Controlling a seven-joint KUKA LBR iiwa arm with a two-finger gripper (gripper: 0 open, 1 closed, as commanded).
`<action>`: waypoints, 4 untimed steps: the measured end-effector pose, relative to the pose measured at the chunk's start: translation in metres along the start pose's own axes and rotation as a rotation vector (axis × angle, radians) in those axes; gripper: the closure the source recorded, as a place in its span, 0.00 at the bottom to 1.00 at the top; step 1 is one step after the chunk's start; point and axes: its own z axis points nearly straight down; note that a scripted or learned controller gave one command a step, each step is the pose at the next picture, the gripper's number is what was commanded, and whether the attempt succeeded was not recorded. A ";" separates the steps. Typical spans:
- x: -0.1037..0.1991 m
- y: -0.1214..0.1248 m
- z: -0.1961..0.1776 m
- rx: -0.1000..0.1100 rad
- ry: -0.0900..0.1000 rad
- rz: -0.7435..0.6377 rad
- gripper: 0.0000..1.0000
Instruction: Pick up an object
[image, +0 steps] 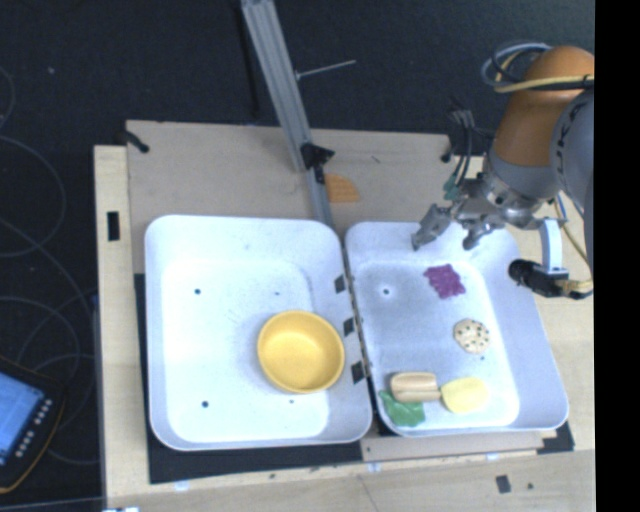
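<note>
No brand, label or readable writing shows on anything here. The task names no single thing; the nearest candidate to the hand is a small flat purple piece with a ragged outline (444, 280), lying on the floor of the right shallow white plastic bin (530, 375), in its far part. The robot's two-finger hand (452, 232) hangs over the far rim of that bin, just beyond the purple piece and apart from it, with its two grey fingers (430, 228) spread wide and nothing between them; it touches no object. Nearer the camera than the purple piece lies a round pale speckled cookie-like disc (471, 335), and nearer still, along the bin's front wall, a tan bread-roll-shaped block (414, 386) sits just beside a soft yellow rounded lump (465, 395), with a small green leaf-like scrap (400, 409) tucked against the roll's front left corner. To the left of the purple piece, across the joined rims, the left shallow white plastic bin (190, 250) holds a round yellow plastic bowl (300, 351), upright, near its front right. Both bins rest on the pale wooden bench (210, 170), and a slanted grey metal rail (283, 90) runs back from the gap between the bins. The grey arm with its orange band (540, 105) reaches in from the right, above the hand.
</note>
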 end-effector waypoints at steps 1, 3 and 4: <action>0.000 0.000 0.000 0.000 -0.001 -0.001 0.00; -0.003 0.003 0.095 0.005 -0.002 0.000 0.00; -0.005 0.004 0.107 -0.001 -0.003 0.001 0.00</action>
